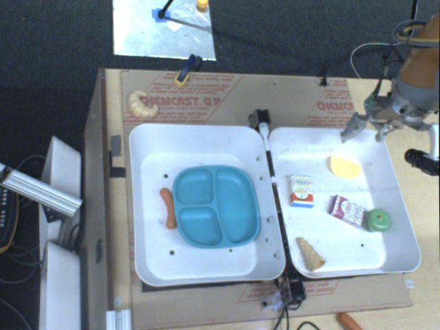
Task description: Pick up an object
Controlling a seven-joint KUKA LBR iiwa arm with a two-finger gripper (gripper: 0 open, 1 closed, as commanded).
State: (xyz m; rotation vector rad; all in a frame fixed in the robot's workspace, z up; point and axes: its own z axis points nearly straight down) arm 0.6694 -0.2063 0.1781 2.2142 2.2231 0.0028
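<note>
Nearest, cone (310, 254) points lower-right, tip upper-left; gripper (365, 130) hangs spread wide, holding nothing.

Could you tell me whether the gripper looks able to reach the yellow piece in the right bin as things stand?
Probably yes. The gripper hangs open above the right bin's far edge, the yellow piece lies just below it, uncovered, with no neighbours touching it.

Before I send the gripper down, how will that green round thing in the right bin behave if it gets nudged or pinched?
The green round thing looks like a small disc or cap, so probably light and rigid. Its rounded edge may slip from a pinch, or it may skid or roll if tipped. It sits beside the maroon carton, seemingly touching, so a nudge would likely shift both. The gripper hangs above the bin's far rim.
</note>
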